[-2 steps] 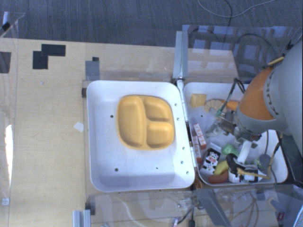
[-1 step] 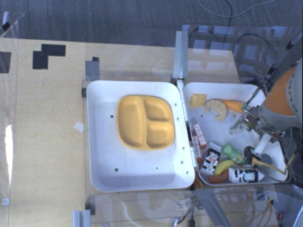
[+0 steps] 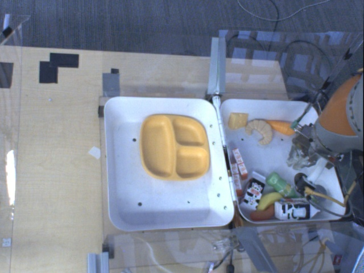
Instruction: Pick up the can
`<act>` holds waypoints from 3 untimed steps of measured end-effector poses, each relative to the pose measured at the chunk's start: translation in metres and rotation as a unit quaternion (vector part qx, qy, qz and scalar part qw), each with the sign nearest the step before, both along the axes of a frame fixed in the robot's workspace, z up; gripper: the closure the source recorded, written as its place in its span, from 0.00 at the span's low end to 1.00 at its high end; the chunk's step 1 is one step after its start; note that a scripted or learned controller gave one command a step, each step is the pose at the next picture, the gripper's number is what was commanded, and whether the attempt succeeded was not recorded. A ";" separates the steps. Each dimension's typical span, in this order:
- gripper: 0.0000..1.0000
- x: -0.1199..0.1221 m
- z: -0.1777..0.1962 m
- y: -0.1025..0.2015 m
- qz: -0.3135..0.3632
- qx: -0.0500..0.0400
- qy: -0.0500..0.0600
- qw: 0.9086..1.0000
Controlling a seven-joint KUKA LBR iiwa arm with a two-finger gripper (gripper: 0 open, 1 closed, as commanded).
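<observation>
The can (image 3: pixel 293 210), white with black markings, lies on its side at the front right of the right bin (image 3: pixel 284 106). My gripper (image 3: pixel 303 158) hangs over the right side of that bin, behind the can and well apart from it. Nothing shows between it and the can but bare bin floor and a green bottle (image 3: pixel 279 183).
Beside the can lie a banana (image 3: pixel 268 199), a red item (image 3: pixel 261 214) and a black-and-white carton (image 3: pixel 254 191). A red-and-white box (image 3: pixel 239 164) sits by the left wall. Cheese (image 3: pixel 238 120), a croissant (image 3: pixel 261 131) and a carrot (image 3: pixel 280 127) lie at the back. A yellow divided tray (image 3: pixel 173 147) sits in the left bin (image 3: pixel 122 203).
</observation>
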State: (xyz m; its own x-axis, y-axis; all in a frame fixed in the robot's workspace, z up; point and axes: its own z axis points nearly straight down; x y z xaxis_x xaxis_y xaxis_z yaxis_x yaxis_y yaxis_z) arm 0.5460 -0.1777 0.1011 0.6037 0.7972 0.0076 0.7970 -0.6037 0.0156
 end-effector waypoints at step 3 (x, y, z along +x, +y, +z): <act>1.00 0.102 0.081 0.038 -0.118 0.003 0.007 0.993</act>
